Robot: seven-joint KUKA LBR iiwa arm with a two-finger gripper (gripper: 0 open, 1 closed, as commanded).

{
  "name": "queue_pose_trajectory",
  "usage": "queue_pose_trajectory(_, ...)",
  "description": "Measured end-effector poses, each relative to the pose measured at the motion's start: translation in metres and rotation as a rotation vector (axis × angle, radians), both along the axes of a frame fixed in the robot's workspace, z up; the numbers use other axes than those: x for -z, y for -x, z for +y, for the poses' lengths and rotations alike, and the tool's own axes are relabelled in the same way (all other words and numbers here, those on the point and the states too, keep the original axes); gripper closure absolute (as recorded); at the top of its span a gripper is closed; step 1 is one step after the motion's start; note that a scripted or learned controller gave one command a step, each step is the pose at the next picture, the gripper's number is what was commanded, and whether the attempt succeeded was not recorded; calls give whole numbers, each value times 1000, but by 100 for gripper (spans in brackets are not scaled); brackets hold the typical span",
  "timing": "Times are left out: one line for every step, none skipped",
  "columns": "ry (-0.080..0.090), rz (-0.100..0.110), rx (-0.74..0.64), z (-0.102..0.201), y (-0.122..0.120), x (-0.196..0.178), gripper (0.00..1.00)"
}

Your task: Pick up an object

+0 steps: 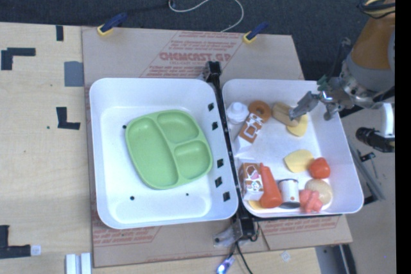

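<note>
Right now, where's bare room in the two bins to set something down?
The left white bin has bare floor all around the green divided plastic plate, widest along its near edge. In the right white bin, a patch is free between the brown doughnut and yellow lemon-shaped piece; its near edge is crowded.

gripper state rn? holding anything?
Claw: open, holding nothing, fingers spread above the right bin by the yellow toy food.
</note>
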State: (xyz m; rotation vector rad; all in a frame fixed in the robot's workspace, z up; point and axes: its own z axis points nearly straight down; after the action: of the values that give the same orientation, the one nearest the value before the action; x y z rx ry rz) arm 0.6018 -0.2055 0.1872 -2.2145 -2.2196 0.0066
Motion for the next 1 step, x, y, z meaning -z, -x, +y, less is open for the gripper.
queue_pose_trajectory(2,-17,-5,61,26,-123,0)
